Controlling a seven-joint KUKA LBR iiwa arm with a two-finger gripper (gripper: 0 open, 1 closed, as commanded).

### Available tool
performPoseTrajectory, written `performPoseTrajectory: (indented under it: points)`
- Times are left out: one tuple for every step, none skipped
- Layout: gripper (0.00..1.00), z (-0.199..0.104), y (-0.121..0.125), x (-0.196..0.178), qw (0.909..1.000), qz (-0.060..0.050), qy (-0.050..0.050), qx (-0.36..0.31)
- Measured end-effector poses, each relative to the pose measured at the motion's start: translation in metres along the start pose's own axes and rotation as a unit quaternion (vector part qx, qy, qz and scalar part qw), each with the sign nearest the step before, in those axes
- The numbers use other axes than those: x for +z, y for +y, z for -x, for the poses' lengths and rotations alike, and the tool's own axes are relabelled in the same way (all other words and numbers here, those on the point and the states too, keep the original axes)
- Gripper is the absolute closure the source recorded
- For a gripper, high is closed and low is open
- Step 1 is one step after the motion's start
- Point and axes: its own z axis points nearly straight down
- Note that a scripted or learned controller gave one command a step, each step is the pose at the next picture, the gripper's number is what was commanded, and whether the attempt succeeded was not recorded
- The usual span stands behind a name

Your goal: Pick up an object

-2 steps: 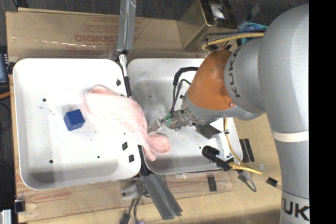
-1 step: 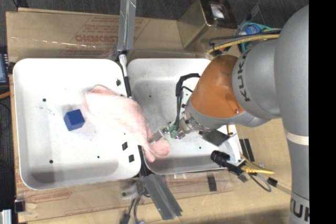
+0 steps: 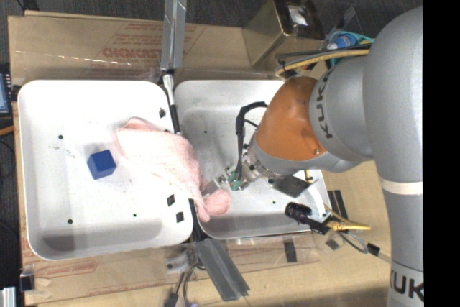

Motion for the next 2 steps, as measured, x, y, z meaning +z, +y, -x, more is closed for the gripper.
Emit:
performPoseTrajectory:
  points:
    - [1.00,0.000,0.000,-0.010,1.0000,0.000,0.000,-0.002]
    - [1.00,-0.049,0.059,-0.100,0.9846,0.002,-0.002,0.175]
